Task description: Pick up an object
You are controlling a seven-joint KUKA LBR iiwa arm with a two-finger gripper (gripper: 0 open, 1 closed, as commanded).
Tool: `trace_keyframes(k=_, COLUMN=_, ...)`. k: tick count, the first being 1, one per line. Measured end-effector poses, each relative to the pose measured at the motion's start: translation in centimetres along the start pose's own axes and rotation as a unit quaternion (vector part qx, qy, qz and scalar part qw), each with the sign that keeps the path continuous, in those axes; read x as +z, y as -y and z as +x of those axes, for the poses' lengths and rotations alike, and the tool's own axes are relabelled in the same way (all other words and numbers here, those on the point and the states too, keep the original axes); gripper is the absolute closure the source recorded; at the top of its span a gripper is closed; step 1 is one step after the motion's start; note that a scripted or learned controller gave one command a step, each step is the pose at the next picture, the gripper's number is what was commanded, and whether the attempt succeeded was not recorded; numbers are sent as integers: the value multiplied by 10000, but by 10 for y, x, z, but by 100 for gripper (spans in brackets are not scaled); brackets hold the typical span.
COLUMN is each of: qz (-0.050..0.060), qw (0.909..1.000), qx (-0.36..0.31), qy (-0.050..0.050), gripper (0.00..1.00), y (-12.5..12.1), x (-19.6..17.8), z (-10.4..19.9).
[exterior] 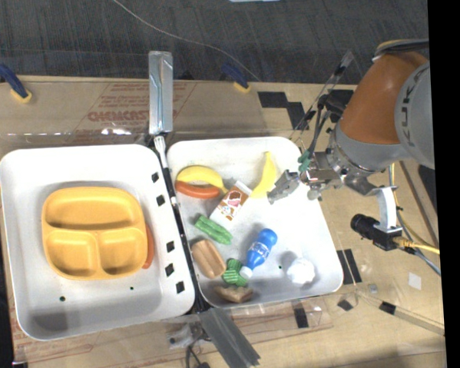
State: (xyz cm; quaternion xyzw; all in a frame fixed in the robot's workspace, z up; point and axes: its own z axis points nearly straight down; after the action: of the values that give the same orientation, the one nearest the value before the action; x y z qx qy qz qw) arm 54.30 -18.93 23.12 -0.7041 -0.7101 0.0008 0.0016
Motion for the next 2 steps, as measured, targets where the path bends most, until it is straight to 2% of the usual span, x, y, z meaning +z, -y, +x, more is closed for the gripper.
trace_keyframes(k=1, qz=-16, qw=9995, qx=-320, qy=1, gripper=0, y=29, x=139, z=6)
trace_keyframes(k=2, qz=-16, qw=9994, qx=-333, qy=10, gripper=100, y=28, x=129, z=4)
